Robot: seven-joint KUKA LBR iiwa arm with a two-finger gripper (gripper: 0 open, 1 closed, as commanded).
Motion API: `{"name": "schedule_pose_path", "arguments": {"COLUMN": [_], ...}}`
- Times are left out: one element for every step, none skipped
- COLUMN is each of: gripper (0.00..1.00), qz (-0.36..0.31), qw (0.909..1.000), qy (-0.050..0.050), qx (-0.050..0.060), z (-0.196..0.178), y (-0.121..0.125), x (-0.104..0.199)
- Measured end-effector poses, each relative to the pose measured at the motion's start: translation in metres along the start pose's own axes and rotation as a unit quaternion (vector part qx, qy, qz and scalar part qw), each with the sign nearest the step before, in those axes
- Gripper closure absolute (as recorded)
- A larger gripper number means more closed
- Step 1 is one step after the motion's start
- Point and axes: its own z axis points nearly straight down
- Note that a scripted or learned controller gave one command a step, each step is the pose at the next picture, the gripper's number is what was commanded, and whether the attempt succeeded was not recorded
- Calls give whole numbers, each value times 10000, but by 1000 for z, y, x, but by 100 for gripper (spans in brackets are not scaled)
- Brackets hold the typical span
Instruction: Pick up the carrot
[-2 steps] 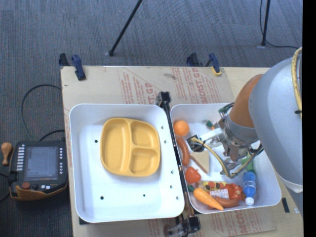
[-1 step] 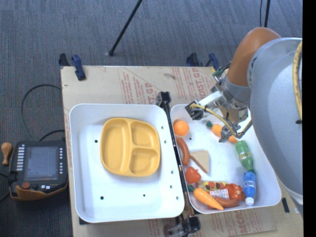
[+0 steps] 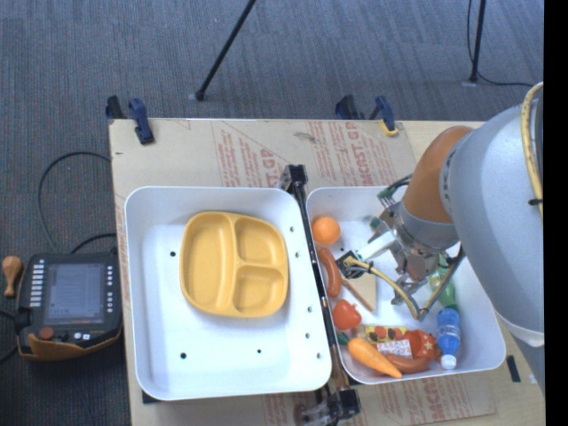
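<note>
The carrot (image 3: 373, 358) is orange and tapered, and it lies near the front wall of the right bin (image 3: 484, 349), tip pointing front-right. It touches a red packet (image 3: 406, 343) just behind it. The gripper (image 3: 411, 282) hangs under the orange-banded wrist over the middle of the right bin, well behind the carrot and a little to its right. Cables and the wrist body cover the gripper's tip, and nothing shows held in it.
The right bin also holds an orange (image 3: 326, 230), a sausage (image 3: 331, 272), a red tomato (image 3: 346, 314), a tan slice (image 3: 359, 288), a green item (image 3: 446, 289) and a blue-capped bottle (image 3: 449, 331). A yellow divided plate (image 3: 235, 263) sits in the left bin (image 3: 151, 327).
</note>
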Motion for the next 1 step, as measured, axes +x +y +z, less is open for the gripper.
{"name": "schedule_pose_path", "arguments": {"gripper": [0], "qz": [-5], "qw": [10000], "qy": [22], "qx": [-6], "z": [-102], "y": [-78], "x": [62]}}
